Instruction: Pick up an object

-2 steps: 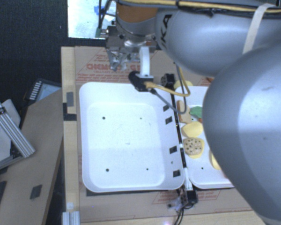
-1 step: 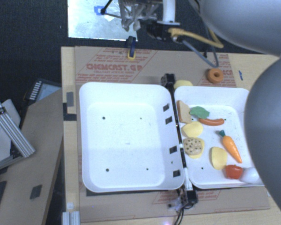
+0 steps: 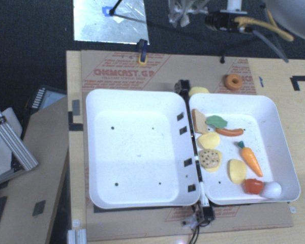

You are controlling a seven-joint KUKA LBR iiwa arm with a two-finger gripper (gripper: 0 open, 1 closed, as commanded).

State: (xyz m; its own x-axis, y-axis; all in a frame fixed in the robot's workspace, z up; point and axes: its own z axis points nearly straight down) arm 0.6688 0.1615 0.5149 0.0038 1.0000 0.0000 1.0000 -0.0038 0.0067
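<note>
The right bin (image 3: 277, 122) holds several toy foods: a bread slice (image 3: 197, 120), a green leaf (image 3: 216, 121), a red sausage (image 3: 230, 132), a pale yellow piece (image 3: 209, 140), a cookie (image 3: 210, 158), a carrot (image 3: 250, 159), a yellow lemon-like piece (image 3: 237, 171), a tomato (image 3: 253, 186) and a white egg (image 3: 272, 189). My gripper (image 3: 184, 9) hangs high at the top of the view, well beyond the bins' far edge, with nothing seen in it.
The left bin (image 3: 137, 146) lies beside the right one. A donut (image 3: 234, 82) and a yellow object (image 3: 198, 91) rest on the cardboard behind the right bin. A shiny metal sheet (image 3: 111, 13) lies at the back left. Yellow and grey cables (image 3: 264, 25) trail at the top right.
</note>
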